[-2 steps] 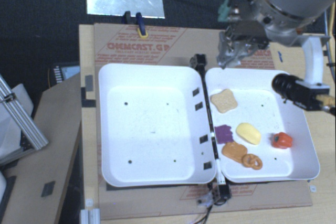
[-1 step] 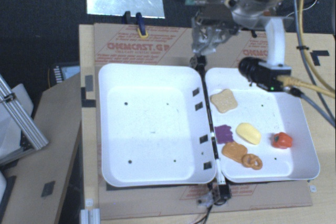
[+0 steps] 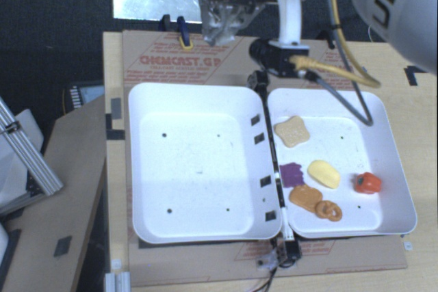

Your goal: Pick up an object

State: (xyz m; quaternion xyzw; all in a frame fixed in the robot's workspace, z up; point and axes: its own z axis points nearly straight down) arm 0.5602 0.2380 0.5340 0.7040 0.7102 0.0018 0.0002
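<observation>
Gripper (image 3: 222, 27) blurred above the bins (image 3: 205, 96) (fingers' state indiscernible) — arm cropped at top.

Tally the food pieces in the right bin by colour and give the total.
Tan: 1, the bread slice
Purple: 1, the purple piece
Yellow: 1, the lemon
Red: 1, the pepper
Orange-brown: 2, the orange piece and the pretzel
Total: 6

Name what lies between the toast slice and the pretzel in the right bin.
In the camera view, between the toast slice and the pretzel lie the yellow lemon-shaped piece and the orange piece.
</observation>
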